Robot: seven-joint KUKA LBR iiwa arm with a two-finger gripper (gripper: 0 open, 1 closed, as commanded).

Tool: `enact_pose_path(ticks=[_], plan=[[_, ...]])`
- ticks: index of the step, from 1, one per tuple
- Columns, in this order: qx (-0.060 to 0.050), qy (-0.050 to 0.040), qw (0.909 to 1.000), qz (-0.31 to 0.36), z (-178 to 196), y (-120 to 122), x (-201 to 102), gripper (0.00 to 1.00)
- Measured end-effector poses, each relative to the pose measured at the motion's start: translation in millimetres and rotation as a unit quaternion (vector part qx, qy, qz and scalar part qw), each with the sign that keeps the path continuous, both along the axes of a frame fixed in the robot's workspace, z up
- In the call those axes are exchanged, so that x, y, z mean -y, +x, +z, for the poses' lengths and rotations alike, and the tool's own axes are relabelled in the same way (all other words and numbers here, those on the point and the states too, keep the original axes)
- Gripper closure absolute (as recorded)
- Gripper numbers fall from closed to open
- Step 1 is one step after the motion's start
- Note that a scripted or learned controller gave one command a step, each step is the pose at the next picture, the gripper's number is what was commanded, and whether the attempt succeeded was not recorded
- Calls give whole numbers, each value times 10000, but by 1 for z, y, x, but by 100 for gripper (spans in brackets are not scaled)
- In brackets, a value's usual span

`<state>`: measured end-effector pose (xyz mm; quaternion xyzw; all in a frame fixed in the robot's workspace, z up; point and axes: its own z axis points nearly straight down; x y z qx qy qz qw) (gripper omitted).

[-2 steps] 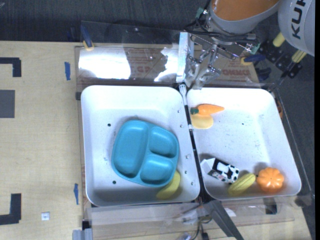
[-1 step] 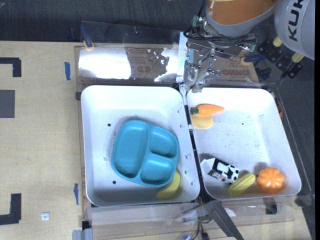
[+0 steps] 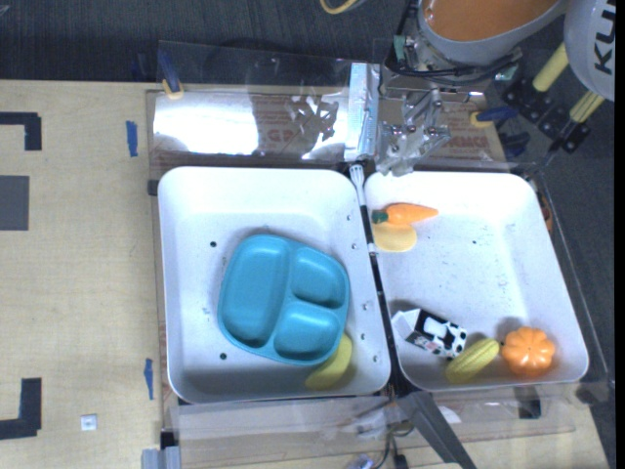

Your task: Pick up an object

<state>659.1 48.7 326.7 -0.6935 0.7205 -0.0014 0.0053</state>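
- We see the gripper (image 3: 410, 149) above the back rim of the right bin (image 3: 508, 189); we cannot tell its state.
- Right bin: carrot (image 3: 408, 214) near the back-left corner, touching a pale yellow piece (image 3: 395, 237); black-and-white toy (image 3: 436, 335), yellow-green piece (image 3: 473, 358), orange pumpkin (image 3: 528, 350) along the front.
- Left bin (image 3: 186, 203): blue divided plate (image 3: 283, 298).

- In the left bin (image 3: 186, 213) we saw a divided plate (image 3: 281, 298), with a round fruit (image 3: 335, 362) at its near right corner.
- In the right bin (image 3: 508, 218), a carrot (image 3: 408, 214) lay at the far left, touching a small piece (image 3: 395, 238) before it.
- Along the near side we found a toy cow (image 3: 436, 335), a pod (image 3: 472, 357) and a pumpkin (image 3: 528, 350), left to right.
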Motion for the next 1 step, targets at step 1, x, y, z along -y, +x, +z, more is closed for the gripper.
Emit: enact_pose_path(ticks=[1], plan=[[-55,-11,9936,1127,-54,7,-54,100]])
